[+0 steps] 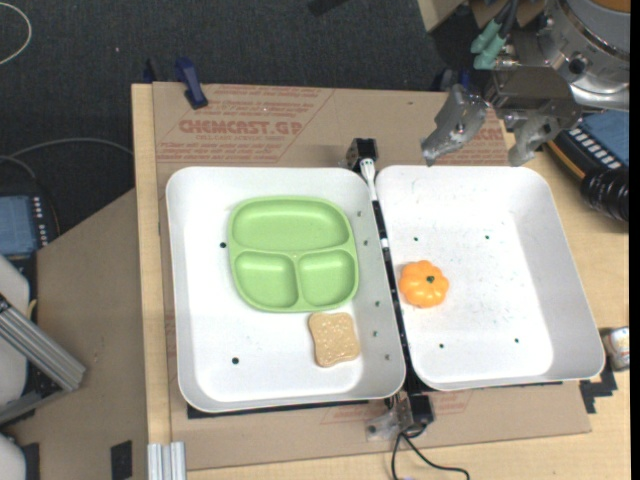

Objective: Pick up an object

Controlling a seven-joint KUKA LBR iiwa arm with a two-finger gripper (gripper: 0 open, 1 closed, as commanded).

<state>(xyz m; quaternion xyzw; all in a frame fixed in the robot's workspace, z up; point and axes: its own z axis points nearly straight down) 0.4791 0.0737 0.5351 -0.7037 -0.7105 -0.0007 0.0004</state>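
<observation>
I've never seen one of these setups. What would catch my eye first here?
Probably the small orange pumpkin lying alone at the left side of the right bin. Next, the green divided plate in the left bin, with a tan waffle-like piece just below it. The gripper hangs above the right bin's far edge.

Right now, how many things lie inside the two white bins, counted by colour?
Green: 1, the divided plate in the left bin
Tan: 1, the toast slice in the left bin
Orange: 1, the small pumpkin in the right bin
Total: 3
</observation>
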